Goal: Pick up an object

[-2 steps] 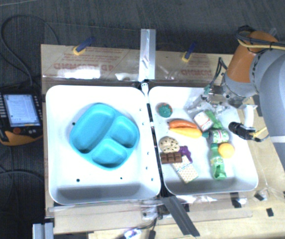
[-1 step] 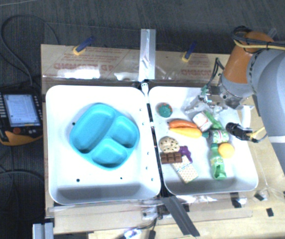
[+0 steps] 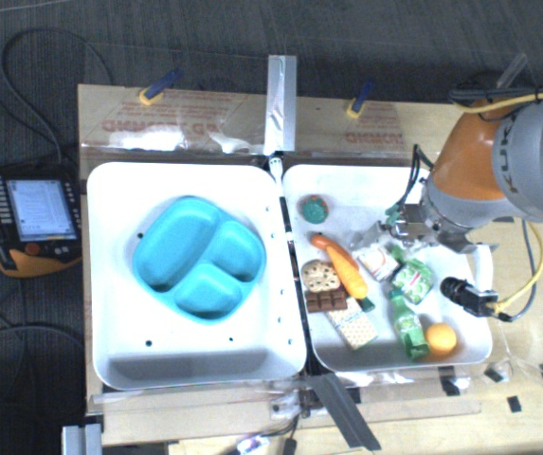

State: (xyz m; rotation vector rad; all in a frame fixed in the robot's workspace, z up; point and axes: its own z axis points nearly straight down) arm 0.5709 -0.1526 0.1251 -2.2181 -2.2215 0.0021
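My gripper [image 3: 397, 227] hangs low over the middle of the right bin [image 3: 366, 190], the grey and orange arm reaching in from the right. Just below it lie a small white and red packet [image 3: 376, 261] and a green packet [image 3: 413, 280]. An orange carrot [image 3: 343, 264] lies slanted to its left. A teal round piece [image 3: 315, 209] sits near the bin's back left corner. Along the front are a cookie [image 3: 319, 275], a chocolate bar [image 3: 326, 300], a wafer [image 3: 352, 327], a green bottle [image 3: 407, 326] and an orange [image 3: 441, 338].
The left bin [image 3: 119, 349] holds a blue divided plate [image 3: 200, 256]. A metal divider [image 3: 293, 273] runs between the two bins. A teach pendant [image 3: 30, 218] lies off the bench at the far left.
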